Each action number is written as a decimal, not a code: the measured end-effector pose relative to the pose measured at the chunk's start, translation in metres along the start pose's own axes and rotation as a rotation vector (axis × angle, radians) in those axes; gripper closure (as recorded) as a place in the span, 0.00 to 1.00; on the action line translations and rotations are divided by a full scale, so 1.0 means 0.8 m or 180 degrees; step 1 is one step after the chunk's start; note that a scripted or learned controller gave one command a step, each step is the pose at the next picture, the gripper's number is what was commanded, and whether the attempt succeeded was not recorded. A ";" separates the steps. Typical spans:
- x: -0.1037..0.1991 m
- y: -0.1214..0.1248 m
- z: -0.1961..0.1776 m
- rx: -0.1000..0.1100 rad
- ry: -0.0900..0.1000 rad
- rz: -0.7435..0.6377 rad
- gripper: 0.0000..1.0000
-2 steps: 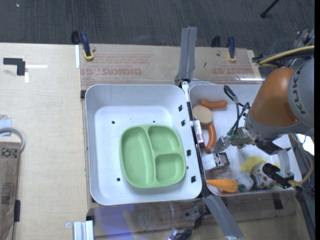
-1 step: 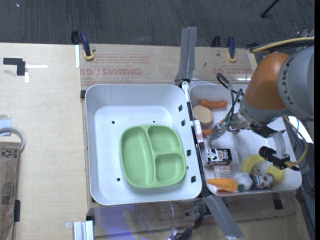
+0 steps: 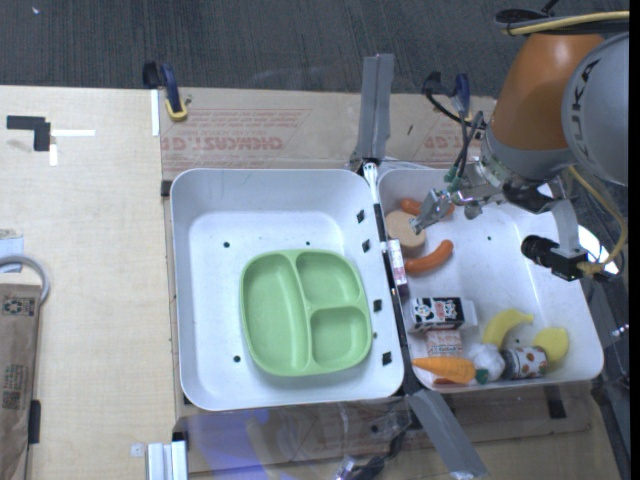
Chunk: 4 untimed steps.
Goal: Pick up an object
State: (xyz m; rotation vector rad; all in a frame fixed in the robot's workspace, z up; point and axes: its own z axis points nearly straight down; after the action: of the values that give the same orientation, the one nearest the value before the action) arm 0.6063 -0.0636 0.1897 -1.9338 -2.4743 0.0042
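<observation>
The arm reaches in from the right, its gripper (image 3: 437, 208) low over the far-left corner of the right bin (image 3: 575, 363); I cannot tell how it is set. Just beside it lie a tan round piece (image 3: 404, 228) and a sausage (image 3: 431, 257). The left bin (image 3: 195, 268) holds a green divided plate (image 3: 305, 311).

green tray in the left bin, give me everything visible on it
The green tray is a pale green divided plate, plastic by its look, with rounded corners and three compartments: one long section on its left and two smaller ones on its right. It lies flat and face up on the floor of the left bin, turned slightly askew, toward the bin's lower right. Nothing lies in it, and the gripper is in the right bin.
</observation>
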 end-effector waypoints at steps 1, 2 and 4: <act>-0.050 0.005 0.125 -0.0002 0.0002 -0.0067 0.00; -0.042 -0.020 0.008 -0.0005 -0.0001 -0.0911 0.00; -0.118 0.006 0.039 -0.0006 -0.0002 -0.0329 0.00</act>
State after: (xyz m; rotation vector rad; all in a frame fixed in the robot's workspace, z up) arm 0.6333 -0.1543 0.1587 -1.8042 -2.5724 0.0024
